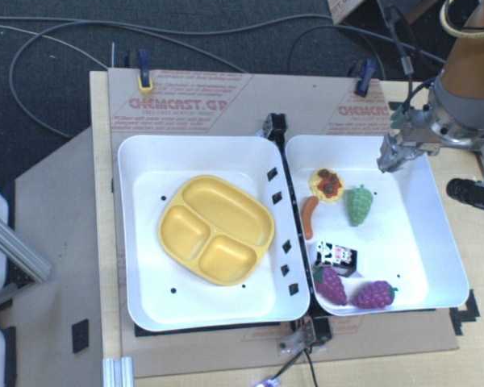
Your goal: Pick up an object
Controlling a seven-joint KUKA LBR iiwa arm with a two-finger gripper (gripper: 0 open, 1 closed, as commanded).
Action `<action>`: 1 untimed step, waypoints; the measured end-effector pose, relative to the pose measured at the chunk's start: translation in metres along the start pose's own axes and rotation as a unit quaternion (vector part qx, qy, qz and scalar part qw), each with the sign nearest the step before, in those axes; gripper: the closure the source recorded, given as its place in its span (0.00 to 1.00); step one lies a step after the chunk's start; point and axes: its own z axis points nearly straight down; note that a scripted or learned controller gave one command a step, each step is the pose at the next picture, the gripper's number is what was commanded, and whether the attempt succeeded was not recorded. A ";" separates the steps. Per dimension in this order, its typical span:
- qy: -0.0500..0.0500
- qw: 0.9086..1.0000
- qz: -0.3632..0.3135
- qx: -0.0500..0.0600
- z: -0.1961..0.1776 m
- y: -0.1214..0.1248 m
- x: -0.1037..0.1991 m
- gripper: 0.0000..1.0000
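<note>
Hand [390,159], grip state unclear, above right bin [436,232]: two purple grape bunches [332,285], one green [358,204]

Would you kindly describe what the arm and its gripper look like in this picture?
The arm is a thick rounded body with a broad orange band and a grey metallic ring below it. Dark cables run along its side, with a small green part near the wrist. The gripper is a compact grey metal piece, narrowing towards its tip.
</note>
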 end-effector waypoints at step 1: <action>0.000 1.000 0.000 0.001 0.001 0.009 0.058 1.00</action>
